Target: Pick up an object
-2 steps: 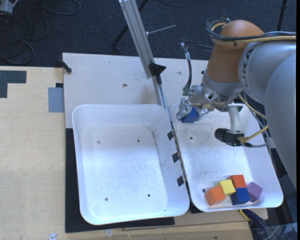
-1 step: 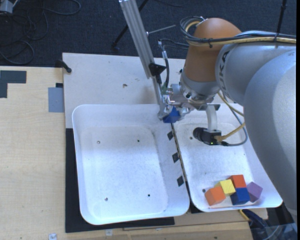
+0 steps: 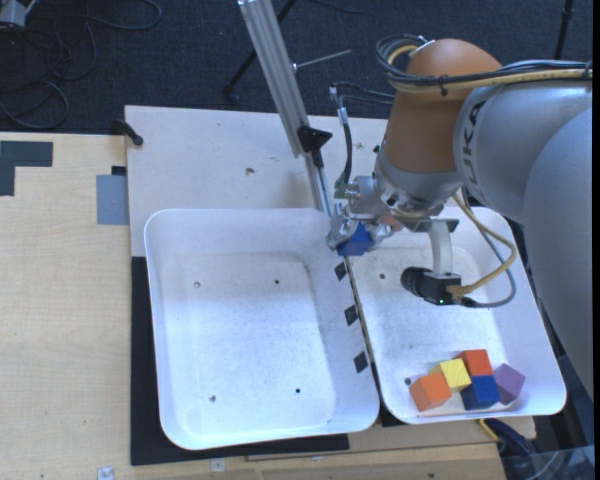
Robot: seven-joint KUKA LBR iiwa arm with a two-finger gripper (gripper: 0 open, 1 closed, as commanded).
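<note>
My claw (image 3: 352, 236) hangs over the divide between the two shallow white plastic bins (image 3: 242, 423), clenched on a small blue block (image 3: 355, 242). The other coloured wooden cubes (image 3: 467, 380) sit well below-right, in the right bin's corner.

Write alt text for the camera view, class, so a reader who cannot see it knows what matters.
A grey and orange robot arm reaches from the right, its hand carrying a blue piece low over the divide between two white bins. Small blocks cluster in the right bin's near corner: orange, yellow, red, blue, purple.
</note>
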